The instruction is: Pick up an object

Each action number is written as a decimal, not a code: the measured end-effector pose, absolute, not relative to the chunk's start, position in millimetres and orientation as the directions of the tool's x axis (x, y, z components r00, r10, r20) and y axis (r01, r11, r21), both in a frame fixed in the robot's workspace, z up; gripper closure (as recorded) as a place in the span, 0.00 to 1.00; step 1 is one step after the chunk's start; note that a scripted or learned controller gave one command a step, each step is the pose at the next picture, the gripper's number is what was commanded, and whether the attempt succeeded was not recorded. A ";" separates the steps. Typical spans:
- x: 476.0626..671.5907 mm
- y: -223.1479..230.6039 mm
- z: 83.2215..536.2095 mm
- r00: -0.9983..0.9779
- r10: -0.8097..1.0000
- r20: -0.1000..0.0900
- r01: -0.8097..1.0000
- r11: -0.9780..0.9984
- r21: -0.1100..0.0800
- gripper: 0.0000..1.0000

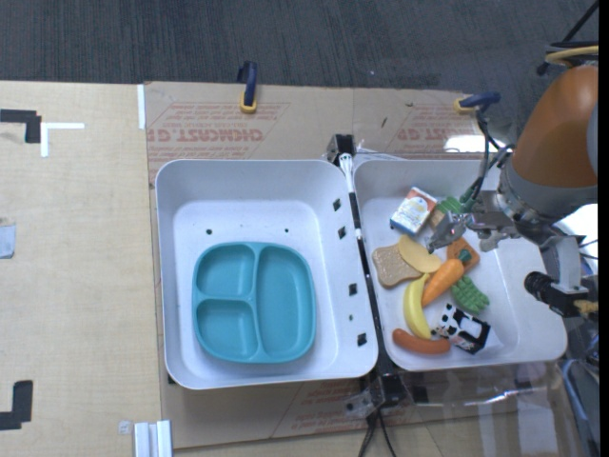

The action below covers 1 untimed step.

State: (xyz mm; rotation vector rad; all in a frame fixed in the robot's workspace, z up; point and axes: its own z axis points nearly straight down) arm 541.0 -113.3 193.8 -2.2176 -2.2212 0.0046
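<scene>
Reaching in from three o'clock, the grey arm [561, 141] with its orange band hangs over the right-hand white bin [533, 346], and its pincer [455, 228] sits low over the upper middle of the toy pile. Whether the pincer is wide, narrow or gripping anything I cannot tell; the metal tips blur into the clutter beneath them.

The toys crowd the left half of that bin. A small white and blue carton [412, 211] lies at about eleven o'clock from the pincer, just beside it. A slice of toy bread [390, 266] rests at seven o'clock from the pincer, with a pale yellow chip-like piece [419, 254] overlapping its right edge. An orange carrot [442, 280] slants down toward the six o'clock side, touching a yellow banana [413, 307] that curves below it. A green leafy piece [470, 295] lies at five o'clock from the pincer, and under it sits a black and white cow-patterned toy [461, 329]. A red-orange sausage [421, 343] lies along the bin's near edge, touching the banana's lower end.

The left-hand white bin [181, 198] holds a teal divided plate [255, 302] with three compartments. Both bins stand on cardboard [285, 122] clamped to the bench [76, 255] at twelve o'clock by a blue and yellow clamp [247, 88].
</scene>
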 end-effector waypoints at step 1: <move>540.4 -127.0 94.5 -0.009 1.000 -0.001 1.000 0.009 0.001 0.00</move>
